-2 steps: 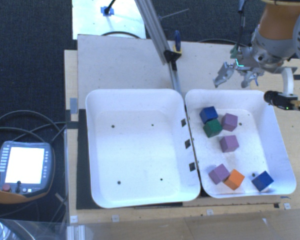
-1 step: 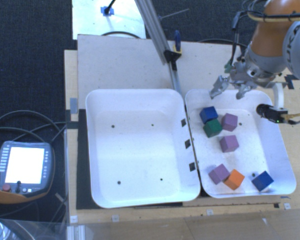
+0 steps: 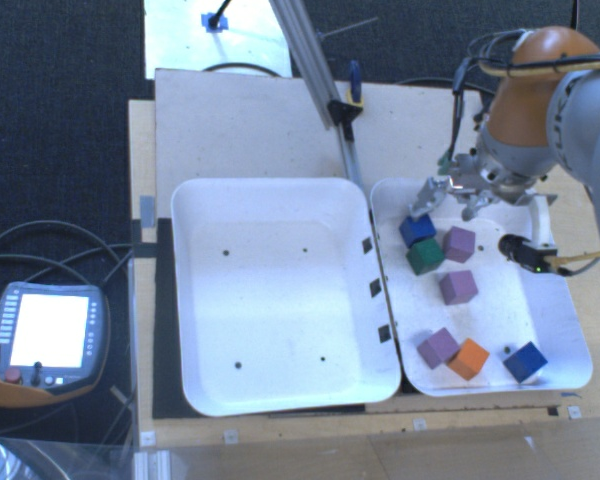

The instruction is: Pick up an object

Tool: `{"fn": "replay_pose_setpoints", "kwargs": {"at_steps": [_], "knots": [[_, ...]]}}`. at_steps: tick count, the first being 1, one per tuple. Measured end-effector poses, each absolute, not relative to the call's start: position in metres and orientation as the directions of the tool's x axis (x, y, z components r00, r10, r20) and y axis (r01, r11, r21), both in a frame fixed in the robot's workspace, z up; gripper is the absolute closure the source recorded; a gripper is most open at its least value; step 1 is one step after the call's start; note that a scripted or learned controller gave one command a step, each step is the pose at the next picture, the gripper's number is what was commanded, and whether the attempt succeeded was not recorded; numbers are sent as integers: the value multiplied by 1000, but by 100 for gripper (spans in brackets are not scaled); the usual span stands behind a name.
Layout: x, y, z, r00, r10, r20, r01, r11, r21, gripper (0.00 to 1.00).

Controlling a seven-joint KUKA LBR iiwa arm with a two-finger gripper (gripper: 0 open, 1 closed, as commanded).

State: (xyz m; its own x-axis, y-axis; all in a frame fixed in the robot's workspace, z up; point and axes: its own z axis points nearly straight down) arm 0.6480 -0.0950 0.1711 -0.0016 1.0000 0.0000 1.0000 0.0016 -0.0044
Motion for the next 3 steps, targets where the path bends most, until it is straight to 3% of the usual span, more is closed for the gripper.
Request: {"fn": "replay_pose_setpoints", "kwargs": {"at_steps": [1, 2, 3], "knots": [[656, -100, 117, -3, 1000, 0, 1000, 3, -1, 0], [658, -100, 131, -4, 1000, -1, 1000, 4, 4, 100], [660, -91, 180, -6, 1000, 0, 1000, 6, 6, 100]]}}
